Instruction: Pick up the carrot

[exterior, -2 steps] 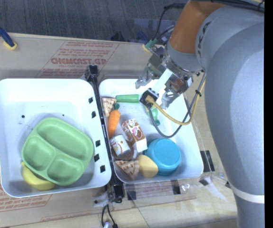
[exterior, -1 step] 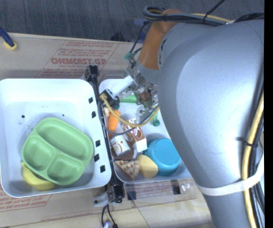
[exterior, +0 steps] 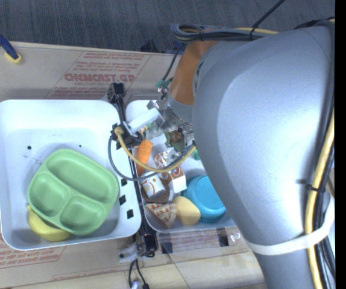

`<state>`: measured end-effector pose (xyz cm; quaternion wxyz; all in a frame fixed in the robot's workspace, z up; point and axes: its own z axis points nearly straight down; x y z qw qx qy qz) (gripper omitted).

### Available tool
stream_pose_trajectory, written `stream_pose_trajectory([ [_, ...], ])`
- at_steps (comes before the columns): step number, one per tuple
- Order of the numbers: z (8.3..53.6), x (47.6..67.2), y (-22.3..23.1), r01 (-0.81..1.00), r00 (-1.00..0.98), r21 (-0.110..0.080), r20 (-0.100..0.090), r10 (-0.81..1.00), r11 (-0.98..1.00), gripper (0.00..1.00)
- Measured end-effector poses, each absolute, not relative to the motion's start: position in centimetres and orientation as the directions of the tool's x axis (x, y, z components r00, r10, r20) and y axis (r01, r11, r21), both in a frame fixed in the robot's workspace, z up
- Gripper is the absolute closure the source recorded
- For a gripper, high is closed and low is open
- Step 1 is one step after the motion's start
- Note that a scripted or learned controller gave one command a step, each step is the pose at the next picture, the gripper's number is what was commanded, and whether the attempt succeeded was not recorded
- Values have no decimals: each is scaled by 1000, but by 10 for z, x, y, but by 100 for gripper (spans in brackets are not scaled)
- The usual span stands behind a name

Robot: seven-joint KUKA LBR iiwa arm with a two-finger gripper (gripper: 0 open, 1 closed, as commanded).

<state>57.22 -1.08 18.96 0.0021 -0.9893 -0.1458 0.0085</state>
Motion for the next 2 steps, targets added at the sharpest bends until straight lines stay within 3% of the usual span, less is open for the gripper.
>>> stream_pose_trajectory([
  [1, 156, 576, -113, 209, 978, -8, -18, 209, -978, 0],
  [2, 88, 619, -98, 218, 976, -6, -16, 218, -976, 0],
])
